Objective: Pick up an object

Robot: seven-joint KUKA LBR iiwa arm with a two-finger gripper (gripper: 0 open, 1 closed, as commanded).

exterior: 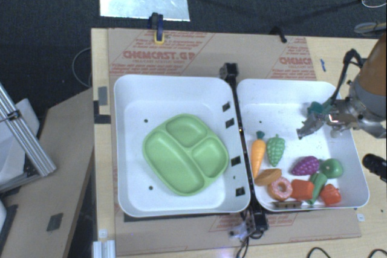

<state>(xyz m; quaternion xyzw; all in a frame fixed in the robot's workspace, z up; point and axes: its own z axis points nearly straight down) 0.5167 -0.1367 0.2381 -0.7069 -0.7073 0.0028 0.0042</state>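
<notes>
- Over the right bin (266,90), the gripper (306,127) hangs above bare white floor, reaching in from the right; whether it is spread or closed cannot be told at this angle, and nothing is seen between its tips.
- Toy foods sit clustered in the near part of that bin, below and left of the gripper and apart from it.
- A carrot (258,154) lies upright on the page beside green grapes (276,149), the 2 just beside each other.
- Purple grapes (305,164) lie near a green apple (332,167).
- A bread roll (268,176) touches a pink donut (280,189); next come an orange-red piece (302,189) and a red pepper (330,194).
- In the left bin (130,99), a green divided plate (185,154) with 3 compartments rests tilted on the page.
</notes>
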